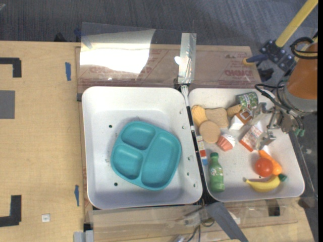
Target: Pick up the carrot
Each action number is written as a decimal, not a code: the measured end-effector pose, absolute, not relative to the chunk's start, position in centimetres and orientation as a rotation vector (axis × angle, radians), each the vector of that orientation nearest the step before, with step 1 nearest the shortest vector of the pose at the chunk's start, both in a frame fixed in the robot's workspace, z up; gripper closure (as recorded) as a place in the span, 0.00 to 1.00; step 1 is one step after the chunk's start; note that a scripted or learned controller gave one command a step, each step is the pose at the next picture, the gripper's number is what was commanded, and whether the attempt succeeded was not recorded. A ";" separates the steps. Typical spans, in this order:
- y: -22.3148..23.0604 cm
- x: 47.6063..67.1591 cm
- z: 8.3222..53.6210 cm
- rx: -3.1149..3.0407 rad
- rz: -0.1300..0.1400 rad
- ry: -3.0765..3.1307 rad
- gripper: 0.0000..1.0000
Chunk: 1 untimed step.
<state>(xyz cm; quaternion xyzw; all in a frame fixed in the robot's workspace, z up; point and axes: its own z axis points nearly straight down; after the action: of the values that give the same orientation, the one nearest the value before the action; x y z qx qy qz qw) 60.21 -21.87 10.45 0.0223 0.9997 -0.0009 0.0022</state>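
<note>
**Claw above the carrot in the right bin**

Over the right side of the right bin [298,185] hangs the gripper [266,139], reaching in from the right under the arm's orange band [305,79]. Whether its claw is wide or narrow cannot be told, since the fingers blur against the packets below them. Just nearer than the claw lies the carrot [269,160], orange, touching a red tomato [263,168] on its near side. A yellow banana [263,184] lies nearer still, along the bin's near wall. A green bottle [216,172] lies toward the bin's left near part, with round biscuits or breads [209,131] farther back and a green can [247,101] at the far side. At the middle of the left bin [96,105] sits a teal divided plate [146,155].
</note>
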 end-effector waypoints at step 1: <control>-20.7 55.3 8.9 0.103 -0.003 3.129 0.00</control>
<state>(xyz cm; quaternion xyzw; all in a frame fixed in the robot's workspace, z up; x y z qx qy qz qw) 55.32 -20.73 8.86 0.0329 0.9994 -0.0009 0.0056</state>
